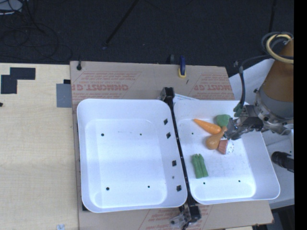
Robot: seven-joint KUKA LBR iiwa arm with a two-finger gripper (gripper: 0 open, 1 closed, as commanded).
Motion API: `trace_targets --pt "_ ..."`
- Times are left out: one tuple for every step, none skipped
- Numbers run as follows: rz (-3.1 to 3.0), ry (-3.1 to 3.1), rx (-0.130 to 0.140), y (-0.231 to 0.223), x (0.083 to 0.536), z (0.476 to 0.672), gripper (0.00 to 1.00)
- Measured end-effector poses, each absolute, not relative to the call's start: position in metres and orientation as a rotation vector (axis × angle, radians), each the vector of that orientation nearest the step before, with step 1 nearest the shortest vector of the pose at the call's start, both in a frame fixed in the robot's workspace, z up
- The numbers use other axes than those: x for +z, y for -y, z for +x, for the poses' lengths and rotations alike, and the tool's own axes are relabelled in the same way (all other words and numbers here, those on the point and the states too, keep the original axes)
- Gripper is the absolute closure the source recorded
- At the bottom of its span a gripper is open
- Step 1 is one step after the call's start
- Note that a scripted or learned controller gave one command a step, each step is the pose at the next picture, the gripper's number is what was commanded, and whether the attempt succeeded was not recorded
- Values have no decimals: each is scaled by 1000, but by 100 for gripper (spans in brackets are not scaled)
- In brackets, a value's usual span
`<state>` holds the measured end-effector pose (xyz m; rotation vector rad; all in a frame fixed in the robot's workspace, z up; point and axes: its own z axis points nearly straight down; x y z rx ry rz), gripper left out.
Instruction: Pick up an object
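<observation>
The right bin (249, 188) holds an orange carrot (207, 126), a light green piece (222, 120), a yellow-orange rounded fruit (213, 141), a pinkish-red piece (223, 146) and a dark green ridged vegetable (199, 166). My gripper (232, 132) reaches in from the right, low over the cluster, right beside the pinkish-red piece and the rounded fruit. Its tips are dark and small against the objects.
The left bin (91, 195) sits next to the right one, with a black divider clamp (169, 96) between them. Both rest on a cardboard sheet (120, 83). A blue-and-yellow clip (182, 68) stands at the cardboard's far edge. The arm body (280, 80) looms at the right.
</observation>
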<state>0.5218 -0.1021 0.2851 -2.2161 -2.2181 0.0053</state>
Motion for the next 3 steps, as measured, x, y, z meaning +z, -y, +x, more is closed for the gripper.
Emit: trace_targets --pt "-2218 2215 6 107 249 473 100" --pt "-2219 2229 -5 74 330 538 100" --pt "-2217 2215 8 64 281 472 100"
